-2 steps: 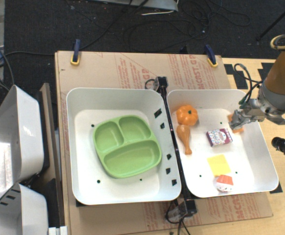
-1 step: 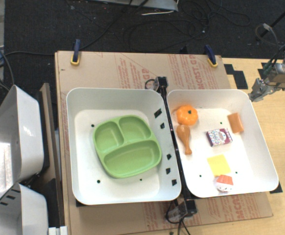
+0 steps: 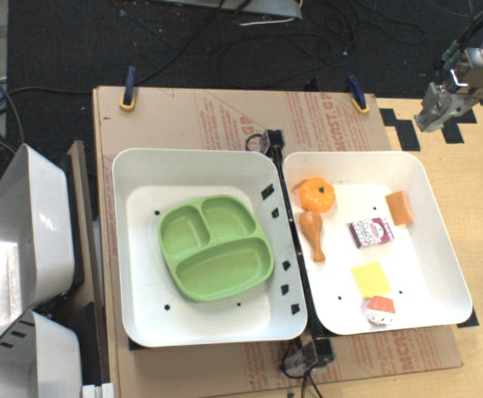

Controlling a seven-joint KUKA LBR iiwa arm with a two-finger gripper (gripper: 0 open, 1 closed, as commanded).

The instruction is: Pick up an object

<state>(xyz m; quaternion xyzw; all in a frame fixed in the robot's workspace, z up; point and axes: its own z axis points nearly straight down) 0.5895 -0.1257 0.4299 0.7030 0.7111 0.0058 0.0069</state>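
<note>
We see the claw [image 3: 434,113] at the upper right, hanging over the tabletop [image 3: 224,118] outside both bins; whether it is released or clenched we cannot tell. It grasps nothing we can make out. Nearest it, the right bin [image 3: 440,222] holds an orange block [image 3: 399,208], a small pumpkin [image 3: 316,196], a drumstick [image 3: 312,233], a purple carton [image 3: 370,232], a yellow square [image 3: 371,279] and a red-and-white toy [image 3: 379,309]. The left bin [image 3: 133,222] holds a green divided tray [image 3: 216,247]. We judge the pick not yet begun: reaching, grasping and lifting all remain.
</note>
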